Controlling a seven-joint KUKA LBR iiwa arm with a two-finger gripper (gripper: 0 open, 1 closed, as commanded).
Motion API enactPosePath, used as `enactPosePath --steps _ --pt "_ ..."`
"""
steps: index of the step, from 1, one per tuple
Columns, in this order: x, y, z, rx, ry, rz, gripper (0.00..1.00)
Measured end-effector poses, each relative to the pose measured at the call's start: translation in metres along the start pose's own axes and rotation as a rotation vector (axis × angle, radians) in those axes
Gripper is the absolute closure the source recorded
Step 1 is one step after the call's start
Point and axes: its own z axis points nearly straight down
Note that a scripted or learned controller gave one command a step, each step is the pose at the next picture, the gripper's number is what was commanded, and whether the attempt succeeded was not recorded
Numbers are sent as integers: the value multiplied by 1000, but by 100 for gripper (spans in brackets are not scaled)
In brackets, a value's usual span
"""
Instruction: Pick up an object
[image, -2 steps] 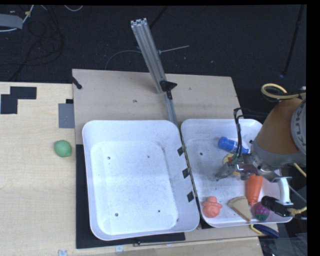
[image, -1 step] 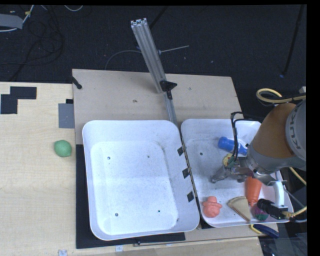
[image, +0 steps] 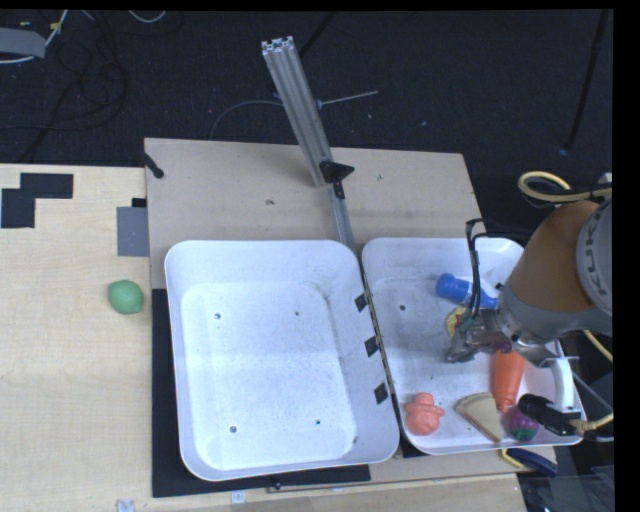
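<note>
Nearest us, along the front edge of the right bin (image: 400, 262), we see a pink lumpy toy (image: 424, 413), a tan wedge-shaped piece (image: 481, 412) just beside it, and a dark purple object (image: 522, 424) in the front right corner. An orange carrot-like piece (image: 507, 379) stands just behind those, close to the arm's wrist. The gripper (image: 463, 345) is low in the middle of this bin, and we cannot tell from this slant how it is set or whether anything is in it; something small and yellowish sits right at its tip, too blurred to name. Any of these objects would serve the task, and they all lie in the right bin. To do this step well, we would settle on one target with room around it, since the carrot, wedge and purple piece are crowded together and a descent there risks pushing rather than grasping. Farther back lies a blue object (image: 455, 288), apart from the rest and the easier choice in our judgement. Beyond the bins, a green ball (image: 126, 297) rests on the bench (image: 60, 330) at far left.
</note>
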Motion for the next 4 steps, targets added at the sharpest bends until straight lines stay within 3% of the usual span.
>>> enactPosePath --steps 3,4 --pt "-13 18 -160 -2 0 -1 100" --pt "35 6 -164 2 1 -4 100"
